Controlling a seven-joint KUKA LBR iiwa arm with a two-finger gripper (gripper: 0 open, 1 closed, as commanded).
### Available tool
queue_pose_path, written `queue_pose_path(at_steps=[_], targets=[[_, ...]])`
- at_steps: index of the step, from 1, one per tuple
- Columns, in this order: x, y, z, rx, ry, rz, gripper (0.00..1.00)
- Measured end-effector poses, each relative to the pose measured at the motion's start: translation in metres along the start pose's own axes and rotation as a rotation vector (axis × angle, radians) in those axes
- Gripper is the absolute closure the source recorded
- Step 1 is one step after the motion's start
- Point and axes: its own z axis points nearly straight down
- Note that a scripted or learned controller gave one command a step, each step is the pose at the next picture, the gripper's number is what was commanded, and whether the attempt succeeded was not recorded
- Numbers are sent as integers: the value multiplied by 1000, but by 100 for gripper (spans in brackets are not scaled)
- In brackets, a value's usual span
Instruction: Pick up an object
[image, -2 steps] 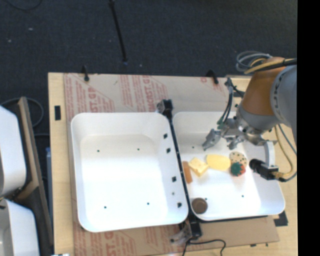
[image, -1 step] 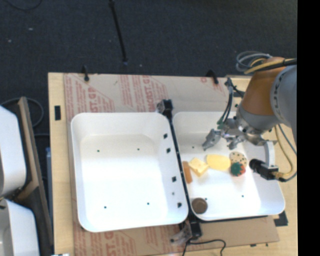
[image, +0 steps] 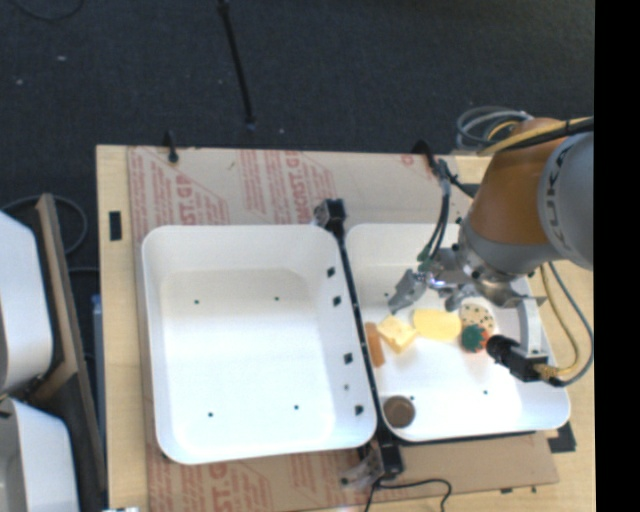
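The grey two-finger gripper (image: 432, 283) hangs with fingers apart, holding nothing, over the right white bin (image: 450, 420). A pale yellow foam block (image: 398, 334) lies just below them, touching an orange wedge (image: 375, 344). Closing here could snag both pieces or slip off.

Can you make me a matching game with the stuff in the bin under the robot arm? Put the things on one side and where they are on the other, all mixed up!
Things:
1. brown round disc
2. green ball
3. orange block
4. yellow wedge

Places:
A. right beside the divider between the two bins
B. in the near corner of the right bin
C. far right of the pile, under the arm
D. between the orange block and the pale yellow piece

Pairs: 1-B, 2-C, 3-A, 4-D
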Motion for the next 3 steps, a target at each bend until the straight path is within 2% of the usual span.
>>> queue_pose_path(at_steps=[3], targets=[[-2,-1,2,3,0,3,0]])
